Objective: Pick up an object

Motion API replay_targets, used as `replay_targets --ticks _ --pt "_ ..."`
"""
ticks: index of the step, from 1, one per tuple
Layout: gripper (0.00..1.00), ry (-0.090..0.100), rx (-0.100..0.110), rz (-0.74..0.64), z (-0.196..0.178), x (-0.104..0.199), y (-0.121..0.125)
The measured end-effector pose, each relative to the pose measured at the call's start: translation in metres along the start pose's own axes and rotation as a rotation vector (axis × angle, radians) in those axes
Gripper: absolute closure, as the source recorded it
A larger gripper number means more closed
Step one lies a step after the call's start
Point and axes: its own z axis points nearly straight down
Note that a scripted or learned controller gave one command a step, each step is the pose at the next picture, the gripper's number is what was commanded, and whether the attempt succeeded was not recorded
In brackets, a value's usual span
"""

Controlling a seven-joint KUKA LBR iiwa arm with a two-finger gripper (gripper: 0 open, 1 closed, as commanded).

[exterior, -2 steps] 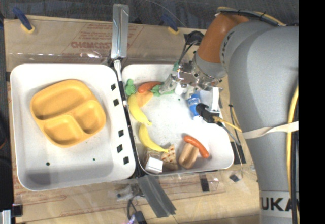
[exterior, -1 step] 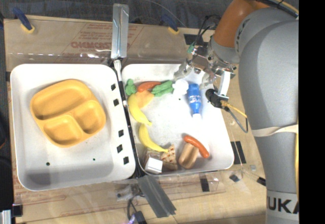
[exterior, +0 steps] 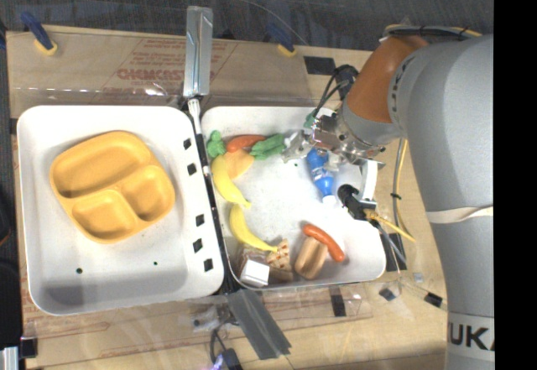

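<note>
The right bin [exterior: 369, 272] holds toy food. A blue bottle with a white cap [exterior: 320, 174] lies near its right wall. My gripper [exterior: 312, 142] hangs low over the bin's back right part, just above the bottle's upper end and beside a green leafy piece [exterior: 268, 145]. The wrist hides whatever lies straight under it. An orange carrot [exterior: 243, 142] lies at the back left. Two yellow bananas [exterior: 226, 179] [exterior: 246, 231] run along the left wall. A red sausage [exterior: 325, 242] and a tan bun [exterior: 308, 258] sit at the front.
The left bin [exterior: 50, 293] carries a yellow divided tray [exterior: 111, 184]. A white block [exterior: 254, 273] and a brown piece [exterior: 280, 257] lie in the right bin's front corner. A metal bar [exterior: 197, 49] stands between the bins at the back. Cables [exterior: 394, 226] trail over the right bin's right rim.
</note>
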Motion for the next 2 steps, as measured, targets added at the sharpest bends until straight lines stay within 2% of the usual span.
replay_targets --ticks 1,2 --pt "0.00 0.003 0.003 0.303 0.001 0.006 -0.012" --pt "0.00 -0.005 0.034 0.579 -0.006 0.031 0.040"
